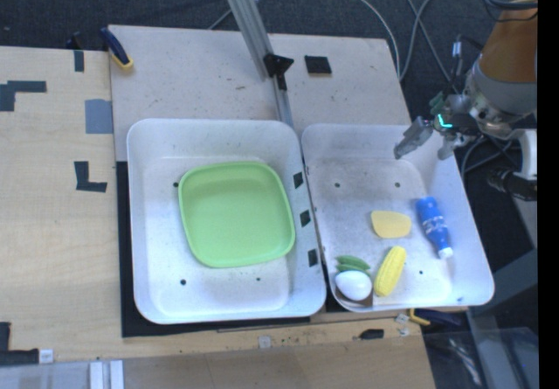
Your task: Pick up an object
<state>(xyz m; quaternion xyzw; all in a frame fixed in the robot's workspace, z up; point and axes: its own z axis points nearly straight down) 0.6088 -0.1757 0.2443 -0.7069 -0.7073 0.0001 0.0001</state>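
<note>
In the right bin (349,164) lie a blue bottle (432,223), a flat yellow piece (390,223), a yellow corn cob (389,269), a white egg (354,283) and a small green pod (351,263). My gripper (428,141) hangs over the bin's far right corner, above and behind the blue bottle. Its two grey fingers are spread apart with nothing between them.
The left bin (148,204) holds a light green square plate (236,212). A slanted metal pole (253,20) stands behind the bins. Cables loop over the dark floor at the back right. The wooden bench extends to the left.
</note>
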